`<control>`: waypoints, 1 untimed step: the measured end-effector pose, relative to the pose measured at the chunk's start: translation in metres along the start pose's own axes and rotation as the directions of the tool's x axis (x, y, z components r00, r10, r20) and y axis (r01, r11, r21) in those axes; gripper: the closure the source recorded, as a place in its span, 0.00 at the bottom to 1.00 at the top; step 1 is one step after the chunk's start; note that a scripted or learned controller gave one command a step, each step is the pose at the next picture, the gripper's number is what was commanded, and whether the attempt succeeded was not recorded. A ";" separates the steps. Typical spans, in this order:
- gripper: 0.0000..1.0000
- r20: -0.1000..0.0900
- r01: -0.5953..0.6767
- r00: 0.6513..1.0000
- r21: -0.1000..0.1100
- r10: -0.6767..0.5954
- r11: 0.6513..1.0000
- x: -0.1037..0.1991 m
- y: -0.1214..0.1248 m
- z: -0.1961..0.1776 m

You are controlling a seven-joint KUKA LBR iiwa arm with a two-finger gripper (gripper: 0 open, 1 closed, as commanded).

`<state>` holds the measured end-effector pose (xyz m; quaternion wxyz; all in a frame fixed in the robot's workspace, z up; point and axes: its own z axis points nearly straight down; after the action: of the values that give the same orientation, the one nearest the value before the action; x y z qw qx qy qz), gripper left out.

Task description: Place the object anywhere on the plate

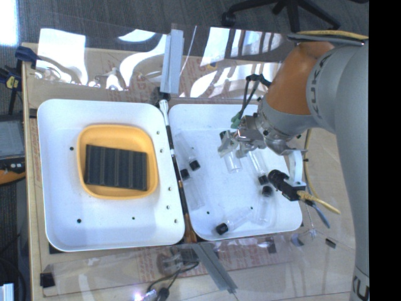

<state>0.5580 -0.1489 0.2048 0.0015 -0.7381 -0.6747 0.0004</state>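
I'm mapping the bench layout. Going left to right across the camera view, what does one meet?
Left white bin → yellow plate holding a dark ridged insert → right white bin → small clear vials with black caps → claw → grey arm.

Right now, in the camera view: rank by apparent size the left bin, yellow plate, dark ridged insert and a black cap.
1. left bin
2. yellow plate, inside that bin
3. dark ridged insert, on the plate
4. black cap, in the right bin
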 end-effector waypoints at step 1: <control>1.00 0.000 0.068 0.998 0.004 -0.068 0.998 0.054 -0.085 0.014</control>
<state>0.4782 -0.0877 0.1906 0.0028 -0.7148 -0.6993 0.0019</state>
